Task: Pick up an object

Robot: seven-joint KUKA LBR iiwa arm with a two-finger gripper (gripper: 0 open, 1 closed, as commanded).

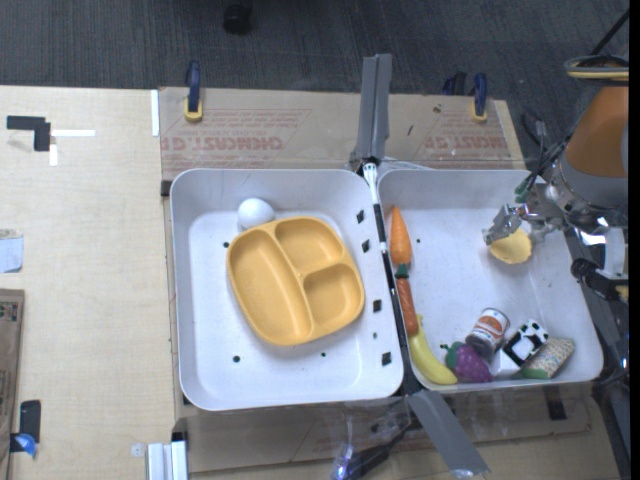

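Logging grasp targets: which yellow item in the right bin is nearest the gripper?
The yellow lump, right at the gripper. The banana lies far off by the bin's front-left corner.

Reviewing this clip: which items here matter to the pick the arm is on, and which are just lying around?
In play:
- gripper
- yellow lemon-like piece right at the gripper
- right bin

Lying about:
- yellow divided plate
- white ball
- carrots
- banana
- purple grapes
- can
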